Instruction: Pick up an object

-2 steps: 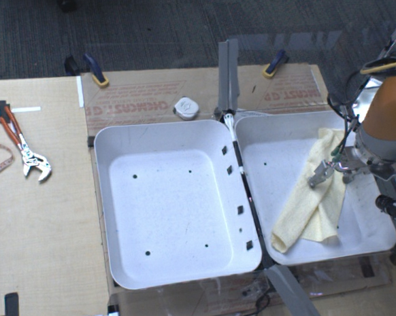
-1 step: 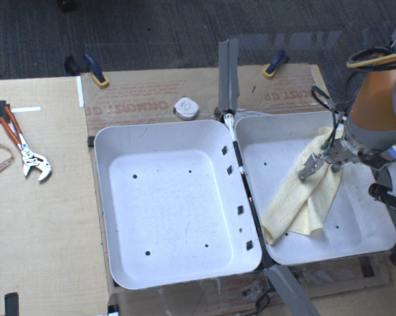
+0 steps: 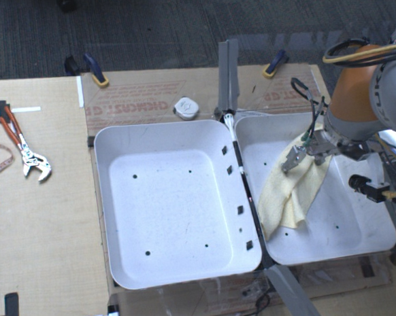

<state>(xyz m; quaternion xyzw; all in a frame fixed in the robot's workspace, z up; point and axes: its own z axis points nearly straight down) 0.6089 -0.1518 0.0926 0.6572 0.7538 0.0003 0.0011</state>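
A pale yellow cloth (image 3: 291, 195) is in the right bin (image 3: 368, 232). Its upper end is drawn up into a peak and its lower folds trail toward the bin's left wall. My gripper (image 3: 307, 155) sits at that peak, coming in from the right under the orange-banded wrist. Its fingers are shut on the cloth's top edge, and part of the fabric is hidden behind them.
The left bin (image 3: 115, 215) lies beside the right one, with a grey divider bar (image 3: 227, 83) between them at the back. A small white round object (image 3: 186, 108) rests behind the left bin. Pliers (image 3: 24, 148) lie far left on the bench. Clamps (image 3: 96, 72) hold the back edge.
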